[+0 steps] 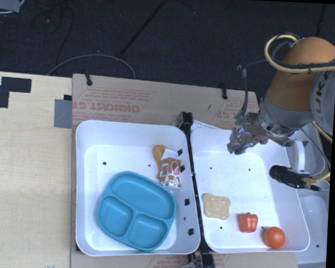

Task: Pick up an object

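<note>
A: Where is the tool (238, 145) at this moment?

B: It hangs over the far edge of the right bin (289, 183), near the corner on the side of the divider. The arm (298, 82) comes in from the right, with its orange part high above.

A: Are its fingers spread or pressed together?

B: I cannot tell. The tool looks dark and small from this camera, and I see nothing between its fingers.

A: And the things to pick up?

B: In the right bin there are three, all along the near side, well apart from the tool. A pale slice of bread (215, 206) lies closest to the divider. Then a small red pepper (248, 222), and just beside it a red tomato (274, 237) near the corner.

A: And the left bin (92, 154)?

B: A blue divided plate (136, 210) lies there. Behind it are a brown piece (159, 154) and a small printed packet (170, 174), touching each other, close to the divider.
</note>
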You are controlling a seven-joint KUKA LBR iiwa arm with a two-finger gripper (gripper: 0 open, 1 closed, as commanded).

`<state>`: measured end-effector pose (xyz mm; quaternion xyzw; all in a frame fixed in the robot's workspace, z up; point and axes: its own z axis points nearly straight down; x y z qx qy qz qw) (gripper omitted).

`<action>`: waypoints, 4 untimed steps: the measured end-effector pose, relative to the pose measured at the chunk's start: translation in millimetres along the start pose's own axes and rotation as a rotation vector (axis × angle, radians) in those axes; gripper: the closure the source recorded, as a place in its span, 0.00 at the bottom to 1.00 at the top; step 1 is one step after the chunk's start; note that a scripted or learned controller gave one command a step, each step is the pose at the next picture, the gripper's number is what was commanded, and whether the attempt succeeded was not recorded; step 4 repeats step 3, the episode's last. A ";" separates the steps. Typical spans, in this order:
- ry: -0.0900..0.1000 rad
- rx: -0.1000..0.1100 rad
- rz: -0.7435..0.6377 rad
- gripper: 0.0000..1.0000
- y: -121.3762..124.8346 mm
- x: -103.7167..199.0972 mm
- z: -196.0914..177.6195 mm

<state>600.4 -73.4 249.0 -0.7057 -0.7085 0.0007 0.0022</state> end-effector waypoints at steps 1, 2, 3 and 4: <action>-0.001 0.001 0.001 1.00 6.2 43.1 11.2; -0.001 -0.002 0.000 1.00 18.3 86.0 15.6; 0.000 -0.002 -0.002 1.00 26.8 148.9 17.4; 0.000 -0.002 -0.002 1.00 26.8 148.9 17.4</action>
